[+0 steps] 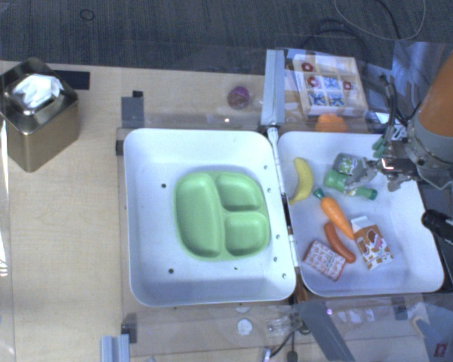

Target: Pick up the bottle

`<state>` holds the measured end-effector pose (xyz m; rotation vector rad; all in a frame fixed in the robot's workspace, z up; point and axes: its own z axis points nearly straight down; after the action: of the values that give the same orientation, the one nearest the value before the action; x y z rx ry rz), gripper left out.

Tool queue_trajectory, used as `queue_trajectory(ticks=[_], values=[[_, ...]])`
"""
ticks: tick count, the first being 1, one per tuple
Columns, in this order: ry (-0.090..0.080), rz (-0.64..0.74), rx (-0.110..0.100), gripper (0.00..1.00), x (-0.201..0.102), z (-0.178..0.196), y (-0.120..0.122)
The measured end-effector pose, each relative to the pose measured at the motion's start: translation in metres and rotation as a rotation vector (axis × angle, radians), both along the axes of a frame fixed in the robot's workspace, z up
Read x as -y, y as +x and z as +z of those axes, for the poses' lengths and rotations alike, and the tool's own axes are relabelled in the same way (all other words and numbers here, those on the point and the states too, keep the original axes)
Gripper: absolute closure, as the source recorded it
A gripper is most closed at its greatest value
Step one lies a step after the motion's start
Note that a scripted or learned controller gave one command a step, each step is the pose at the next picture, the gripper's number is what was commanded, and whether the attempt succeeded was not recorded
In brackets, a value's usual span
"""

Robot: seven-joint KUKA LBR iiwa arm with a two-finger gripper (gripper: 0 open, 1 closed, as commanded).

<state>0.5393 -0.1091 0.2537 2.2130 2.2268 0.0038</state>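
Observation:
A green bottle (346, 181) lies on its side in the upper middle of the right bin (411, 228), its green cap end pointing right and a silvery label on its upper part. My gripper (371, 170) hangs at the bottle's right end, reaching in from the right under the grey wrist and orange band (447, 100). It is very close to the bottle or touching it; I cannot make out which. The bottle rests on the bin floor.
The right bin also holds a banana (303, 179), a carrot (335, 213), a sausage (340, 242) and two snack packets (324, 259) (372, 247). A green divided plate (220, 213) lies in the left bin (147, 202). A tissue box (36, 115) stands far left.

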Motion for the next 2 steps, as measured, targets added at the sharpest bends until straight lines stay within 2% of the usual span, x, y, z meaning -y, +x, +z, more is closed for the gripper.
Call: queue_trajectory(ticks=[1, 2], values=[[-0.001, 0.138, 0.001, 0.00, 0.026, -0.079, 0.052], [-0.004, 0.285, 0.007, 0.00, 0.083, -0.165, 0.073]])
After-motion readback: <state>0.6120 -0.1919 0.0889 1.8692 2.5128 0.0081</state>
